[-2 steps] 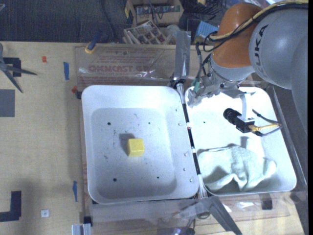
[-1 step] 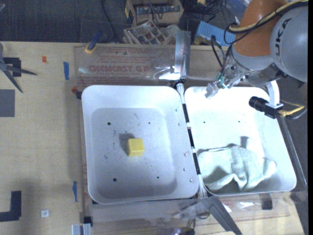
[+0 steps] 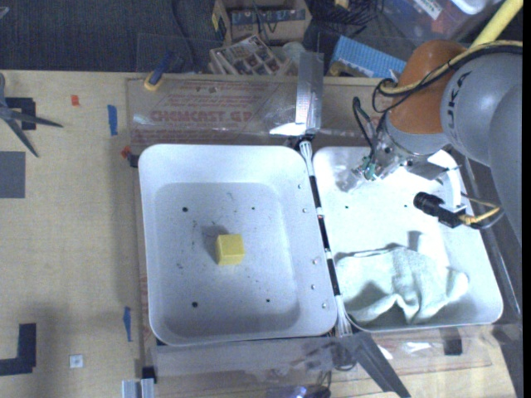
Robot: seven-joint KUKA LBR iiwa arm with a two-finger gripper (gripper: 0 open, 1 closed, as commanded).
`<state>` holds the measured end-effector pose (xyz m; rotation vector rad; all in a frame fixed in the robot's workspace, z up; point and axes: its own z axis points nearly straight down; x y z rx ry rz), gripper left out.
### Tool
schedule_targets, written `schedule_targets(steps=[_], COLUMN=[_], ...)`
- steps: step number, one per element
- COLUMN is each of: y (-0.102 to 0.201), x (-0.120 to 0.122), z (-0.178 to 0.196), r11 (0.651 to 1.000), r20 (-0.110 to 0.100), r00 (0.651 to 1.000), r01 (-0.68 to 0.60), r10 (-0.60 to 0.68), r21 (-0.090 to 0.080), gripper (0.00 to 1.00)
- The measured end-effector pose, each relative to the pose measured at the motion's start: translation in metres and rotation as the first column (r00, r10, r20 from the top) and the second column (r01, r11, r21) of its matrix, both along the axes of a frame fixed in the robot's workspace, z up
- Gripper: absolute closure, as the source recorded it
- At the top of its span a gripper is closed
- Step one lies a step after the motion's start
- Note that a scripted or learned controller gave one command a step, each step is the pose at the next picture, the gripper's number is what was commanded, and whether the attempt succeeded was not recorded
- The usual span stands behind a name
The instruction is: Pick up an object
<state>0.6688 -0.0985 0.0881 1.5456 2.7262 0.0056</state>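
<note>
A small yellow block (image 3: 230,249) lies near the middle of the left white bin (image 3: 166,172). A crumpled white cloth (image 3: 406,284) fills the near part of the right white bin (image 3: 489,280). My gripper (image 3: 366,171) hangs over the far left part of the right bin, below the orange band (image 3: 427,85) of the grey arm. It is well away from the cloth and from the block. Nothing shows between its tips.
A clear plastic panel and a metal post (image 3: 309,98) stand behind the bins. A black fitting with a cable (image 3: 438,207) juts over the right bin. Clutter of boxes lies beyond the bench's far edge.
</note>
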Motion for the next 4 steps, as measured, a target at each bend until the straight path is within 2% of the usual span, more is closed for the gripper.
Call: schedule_targets(steps=[1,2,3,4], y=[-0.003,0.012,0.028,0.068], x=[-0.001,-0.001,-0.014,-0.027], z=[0.031,0.098,0.097,0.097], r11=[0.93,0.702,0.026,0.344], r20=[-0.002,-0.005,-0.008,-0.011], r00=[0.93,0.702,0.026,0.344], r01=[0.367,0.713,1.0,0.939], r10=[-0.367,-0.713,-1.0,-0.939], r21=[0.002,0.002,0.0,-0.002], gripper=[1.0,1.0,1.0,1.0])
